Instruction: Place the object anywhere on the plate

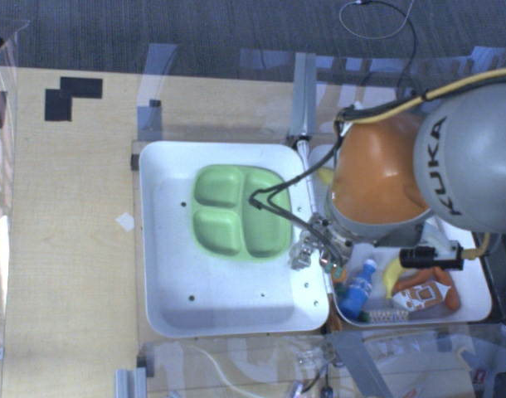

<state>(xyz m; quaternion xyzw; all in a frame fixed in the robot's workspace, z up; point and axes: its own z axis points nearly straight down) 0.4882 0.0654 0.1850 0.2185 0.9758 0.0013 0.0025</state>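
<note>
Nearest the camera, the shallow white right-hand bin (479, 308) holds a cluster of small things: a blue plastic bottle with a white cap (361, 289), a curved yellow piece (391, 274) and an orange-and-white packet (428, 293). The object to be moved is, by my judgement, one of these, since nothing lies on the plate yet; which one cannot be told. Just beyond them, the metal two-finger gripper (313, 251) hangs over the shared edge of the two bins, close to the plate's right rim. It is too small and cluttered to tell whether it is spread or pressed together, and nothing can be seen pinched in it. To its left, the pale green plastic plate with four compartments (236, 210) sits in the shallow white left-hand bin (166, 305), every compartment bare. Farther back, the grey arm (469, 164) with its orange band (376, 177) looms over the right bin. Placing is therefore not done; a secure pick and the carry to the plate seem to remain
</note>
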